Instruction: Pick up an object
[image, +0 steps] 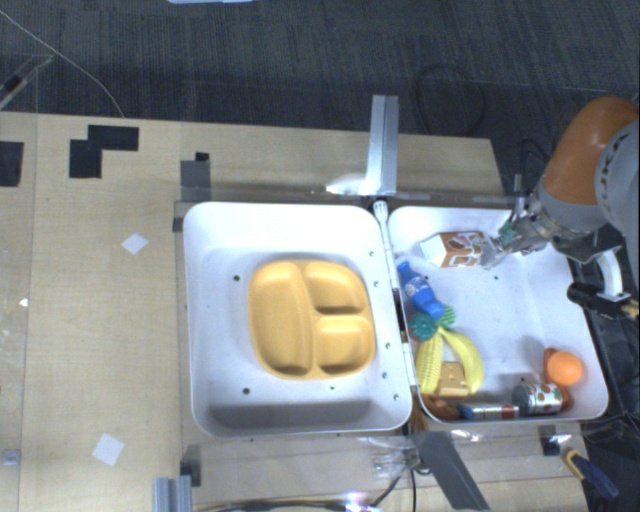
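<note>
My gripper (503, 243) hangs over the back of the right bin (590, 330), at the right end of a small brown-and-white carton (452, 249) that lies on its side. I cannot tell whether it touches the carton. Along the bin's left wall lie a blue bottle (415, 286) and a teal brush (431, 322). In front of them lie a banana (466, 354), a corn cob (428, 366) and a brown block (453, 381). An orange (564, 367), a small can (541, 398) and a marker (485, 411) sit by the front wall.
The left bin (215, 300) holds a yellow divided plate (308, 317). A metal post (384, 150) stands behind the divider between the bins. The arm's orange band (585, 150) and grey links rise over the right bin's back right corner.
</note>
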